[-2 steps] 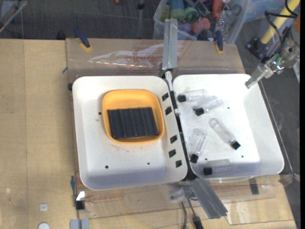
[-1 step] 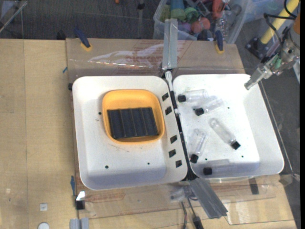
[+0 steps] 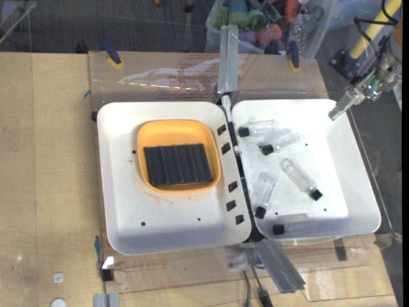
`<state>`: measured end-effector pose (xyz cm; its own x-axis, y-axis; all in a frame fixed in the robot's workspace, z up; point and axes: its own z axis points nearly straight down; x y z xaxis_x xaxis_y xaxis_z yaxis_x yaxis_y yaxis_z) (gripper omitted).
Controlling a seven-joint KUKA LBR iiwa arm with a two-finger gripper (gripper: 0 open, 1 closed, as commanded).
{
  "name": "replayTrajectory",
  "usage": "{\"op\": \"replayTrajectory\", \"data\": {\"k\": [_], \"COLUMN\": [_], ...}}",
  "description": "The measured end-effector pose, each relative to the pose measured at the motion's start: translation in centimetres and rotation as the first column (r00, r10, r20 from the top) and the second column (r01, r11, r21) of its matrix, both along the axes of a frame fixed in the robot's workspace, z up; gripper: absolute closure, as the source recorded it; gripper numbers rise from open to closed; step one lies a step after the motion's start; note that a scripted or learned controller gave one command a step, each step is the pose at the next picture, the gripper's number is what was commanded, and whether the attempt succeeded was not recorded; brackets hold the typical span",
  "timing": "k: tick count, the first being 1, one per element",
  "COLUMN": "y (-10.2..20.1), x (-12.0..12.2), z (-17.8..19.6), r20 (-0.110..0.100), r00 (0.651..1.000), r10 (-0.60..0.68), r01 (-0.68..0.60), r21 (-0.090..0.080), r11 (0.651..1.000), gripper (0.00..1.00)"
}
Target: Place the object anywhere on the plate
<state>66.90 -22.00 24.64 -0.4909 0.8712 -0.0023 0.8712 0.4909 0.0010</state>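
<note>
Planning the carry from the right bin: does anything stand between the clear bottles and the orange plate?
Only the raised divider where the two bins meet lies between the bottles and the plate. A dark ridged block already covers most of the plate.

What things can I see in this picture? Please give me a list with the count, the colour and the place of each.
left bin: 1, white, left half of the bench
right bin: 1, white, right half of the bench, touching the left bin
plate: 1, orange-yellow, rounded square, inside the left bin
ridged block: 1, dark grey, lying on the plate
clear bottles with black caps: about five, transparent, scattered in the right bin
clear tub of toys: 1, mixed colours inside, behind the bins
clamps: 2, blue and orange, at the back edge of the bench
gripper: 1, grey, at the upper right corner of the right bin, holding nothing that I can see
</note>
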Motion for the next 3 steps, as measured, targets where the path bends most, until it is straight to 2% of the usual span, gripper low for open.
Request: {"op": "replayTrajectory", "data": {"k": [3], "y": [0.01], "x": [-0.03], "z": [-0.73], "r20": [-0.003], "r00": [0.998], "r10": [0.057], "r01": [-0.057], "r21": [0.001], "r11": [0.998], "gripper": [0.00]}}
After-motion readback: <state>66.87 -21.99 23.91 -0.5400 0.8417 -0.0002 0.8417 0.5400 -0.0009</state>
